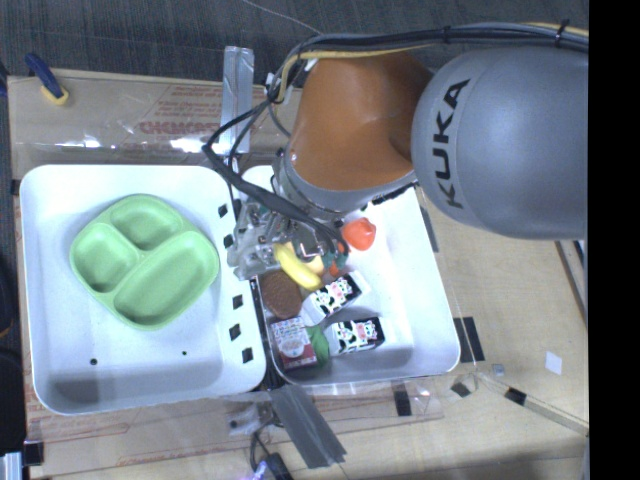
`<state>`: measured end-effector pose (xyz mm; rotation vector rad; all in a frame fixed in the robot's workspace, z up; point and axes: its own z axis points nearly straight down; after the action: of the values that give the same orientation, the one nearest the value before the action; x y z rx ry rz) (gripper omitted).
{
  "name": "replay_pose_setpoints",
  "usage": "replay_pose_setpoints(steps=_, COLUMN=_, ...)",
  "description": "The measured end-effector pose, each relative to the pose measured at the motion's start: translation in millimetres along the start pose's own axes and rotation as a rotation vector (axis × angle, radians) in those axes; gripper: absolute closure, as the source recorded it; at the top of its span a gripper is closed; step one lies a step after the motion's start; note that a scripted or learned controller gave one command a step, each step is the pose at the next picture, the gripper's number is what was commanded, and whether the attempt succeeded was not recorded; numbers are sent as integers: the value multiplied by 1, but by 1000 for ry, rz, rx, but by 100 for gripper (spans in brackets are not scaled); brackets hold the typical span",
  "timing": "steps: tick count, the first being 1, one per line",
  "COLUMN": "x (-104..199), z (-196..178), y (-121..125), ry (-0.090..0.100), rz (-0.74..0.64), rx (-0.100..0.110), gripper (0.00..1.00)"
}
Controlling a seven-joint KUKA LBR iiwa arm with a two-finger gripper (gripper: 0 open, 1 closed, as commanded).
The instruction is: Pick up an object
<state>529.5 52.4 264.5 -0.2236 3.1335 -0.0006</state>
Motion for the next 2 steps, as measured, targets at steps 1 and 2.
replay_pose_setpoints(steps=1, x=29, z=75, y=-91, ry=4, rz=-77, rx=1, gripper=100)
replay_pose_setpoints(steps=2, x=48, z=128, y=-147, ry=3, rz=-355, rx=-2, gripper=100)
